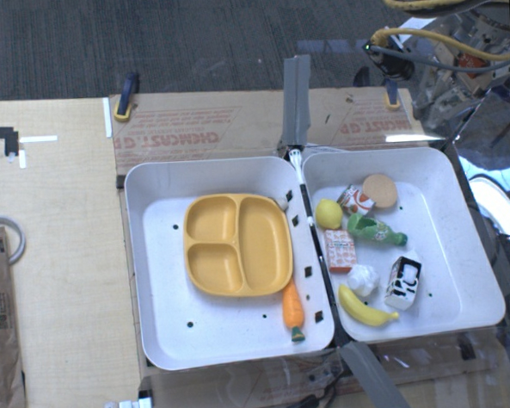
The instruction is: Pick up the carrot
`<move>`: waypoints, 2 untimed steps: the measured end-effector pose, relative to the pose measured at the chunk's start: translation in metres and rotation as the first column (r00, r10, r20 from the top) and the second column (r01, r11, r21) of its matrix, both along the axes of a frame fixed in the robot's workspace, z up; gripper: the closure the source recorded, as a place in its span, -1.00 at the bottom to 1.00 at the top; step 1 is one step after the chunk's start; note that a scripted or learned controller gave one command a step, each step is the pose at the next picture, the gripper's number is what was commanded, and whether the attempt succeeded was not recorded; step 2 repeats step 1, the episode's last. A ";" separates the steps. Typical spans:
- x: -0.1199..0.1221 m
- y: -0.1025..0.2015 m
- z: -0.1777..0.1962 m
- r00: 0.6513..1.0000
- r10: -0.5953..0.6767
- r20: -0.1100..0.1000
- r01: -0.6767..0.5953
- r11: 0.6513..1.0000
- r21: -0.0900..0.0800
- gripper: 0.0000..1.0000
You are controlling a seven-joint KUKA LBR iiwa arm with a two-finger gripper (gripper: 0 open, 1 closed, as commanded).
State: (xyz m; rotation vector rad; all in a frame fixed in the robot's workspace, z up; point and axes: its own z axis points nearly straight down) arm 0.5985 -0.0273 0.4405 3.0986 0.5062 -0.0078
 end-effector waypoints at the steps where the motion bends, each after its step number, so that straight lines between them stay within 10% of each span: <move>1: -0.028 -0.085 -0.001 0.992 -0.122 -0.003 0.122 0.993 0.000 1.00; 2: -0.028 -0.085 -0.001 0.992 -0.122 -0.003 0.122 0.993 0.000 1.00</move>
